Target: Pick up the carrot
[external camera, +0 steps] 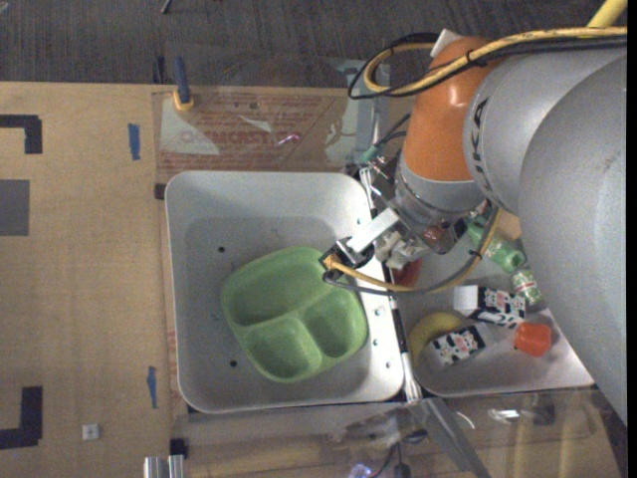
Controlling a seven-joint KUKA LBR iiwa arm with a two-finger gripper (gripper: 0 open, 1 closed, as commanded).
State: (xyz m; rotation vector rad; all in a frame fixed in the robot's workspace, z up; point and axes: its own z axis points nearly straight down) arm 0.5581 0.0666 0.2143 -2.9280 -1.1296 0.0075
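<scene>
Bins: two white bins side by side, the left bin (199,267) and the right bin (498,376), the latter partly covered by the arm.
Arm: one, grey with an orange band, entering from the right of the view and crossing the right bin.
Gripper: one gripper (401,252), over the strip where the two bins meet, near the far corner of the left bin. Whether it is spread or pressed together cannot be made out, and nothing is seen held in it.
Carrot: one carrot (534,339), an orange piece lying in the right bin towards its right side, partly under the edge of the arm, well apart from the gripper.
Plate: one green plate (261,292) with three compartments, lying flat in the left bin; its right rim is near the gripper.
Cartons: two black-and-white patterned cartons in the right bin, one carton (458,345) touching the yellow fruit, the other carton (495,305) just left of the carrot.
Yellow fruit: one yellow fruit (434,329), round, at the left side of the right bin.
Bottle: one green bottle (504,257), in the right bin close under the arm.
Tape: three blue tape strips (133,140) on the bench to the left of the bins.
</scene>
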